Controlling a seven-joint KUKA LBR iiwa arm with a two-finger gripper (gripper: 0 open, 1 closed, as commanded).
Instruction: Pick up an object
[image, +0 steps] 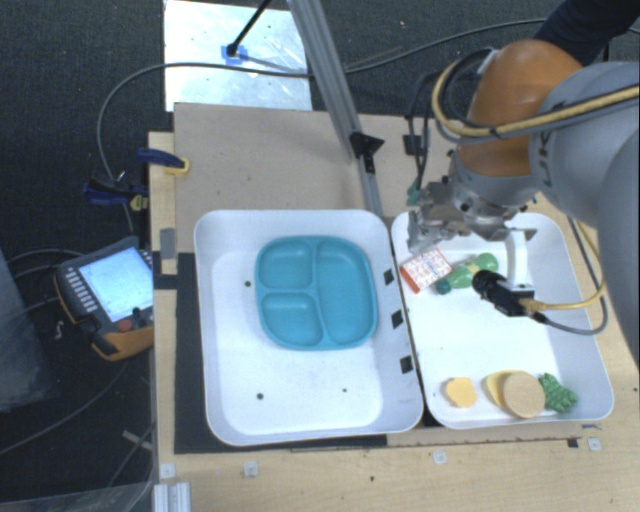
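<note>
- Since the task only asks for one object, the likeliest target is the red-and-white card-like item (424, 269), which lies flat at the upper left of the right bin (480, 345), close to the wall that it shares with the other bin.
- Just beside it on the right lies a green piece (470, 274), touching or nearly touching it, so a pick here risks catching both.
- Above these two hangs the tool (432, 228), low over the bin's upper left corner; its tips are hidden by the wrist hardware, so I cannot tell how far open it is or whether it has anything in hold.
- Its place there looks like a descent toward the card-like item, though that is a judgement.
- Well apart, along the bin's near edge, sit a small yellow piece (460, 393), a round tan piece (518, 393) and a green leafy piece (559, 394), in a row and untouched.
- Over in the left bin (225, 330) a teal divided plate (316, 292) rests flat.
- Both bins sit side by side on the desk (250, 150), within the arm's reach.
</note>
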